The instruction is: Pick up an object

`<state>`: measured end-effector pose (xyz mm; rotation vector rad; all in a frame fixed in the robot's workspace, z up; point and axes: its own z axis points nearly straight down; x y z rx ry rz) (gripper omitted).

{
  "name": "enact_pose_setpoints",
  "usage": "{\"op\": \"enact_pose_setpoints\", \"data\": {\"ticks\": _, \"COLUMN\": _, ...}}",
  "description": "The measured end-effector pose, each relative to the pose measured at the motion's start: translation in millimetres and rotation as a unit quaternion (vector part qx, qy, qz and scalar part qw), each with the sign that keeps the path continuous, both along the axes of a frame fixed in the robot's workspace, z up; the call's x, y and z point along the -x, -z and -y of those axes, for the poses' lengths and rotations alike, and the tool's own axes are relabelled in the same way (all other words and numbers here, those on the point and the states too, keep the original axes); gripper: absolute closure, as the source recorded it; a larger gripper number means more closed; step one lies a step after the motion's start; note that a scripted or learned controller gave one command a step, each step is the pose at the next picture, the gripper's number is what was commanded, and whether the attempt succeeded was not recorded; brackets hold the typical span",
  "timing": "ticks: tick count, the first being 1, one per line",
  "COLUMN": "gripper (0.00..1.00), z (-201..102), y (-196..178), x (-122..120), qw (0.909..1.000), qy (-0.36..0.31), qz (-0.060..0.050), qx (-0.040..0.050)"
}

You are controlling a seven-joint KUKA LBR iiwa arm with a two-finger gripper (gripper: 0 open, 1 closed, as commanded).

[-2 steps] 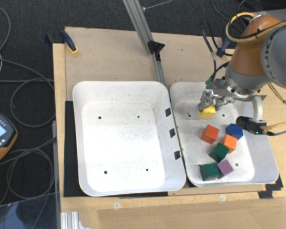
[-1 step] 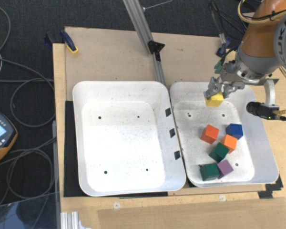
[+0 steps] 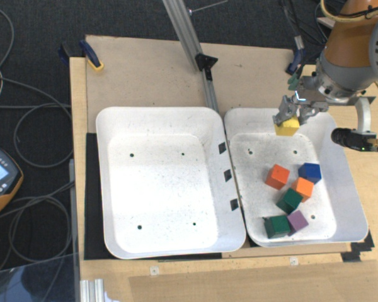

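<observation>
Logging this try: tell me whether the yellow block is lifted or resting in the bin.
Lifted, it seems. The yellow block sits between the tips of the gripper, at the far rim of the right bin, apart from the other blocks on its floor.

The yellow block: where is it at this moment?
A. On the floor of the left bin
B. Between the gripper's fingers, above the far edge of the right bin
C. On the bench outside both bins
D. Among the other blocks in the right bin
B: the yellow block sits between the fingers of the gripper, over the far rim of the right bin, apart from the cluster of blocks lower in that bin.
</observation>
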<state>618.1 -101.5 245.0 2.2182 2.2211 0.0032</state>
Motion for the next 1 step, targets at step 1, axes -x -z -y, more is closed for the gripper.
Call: {"op": "enact_pose_setpoints", "data": {"ticks": 1, "gripper": 1.00, "z": -60.6, "y": -3.8, "x": -6.8, "qw": 1.0000, "qy": -0.003, "qz": -0.001, "qx": -0.0014}}
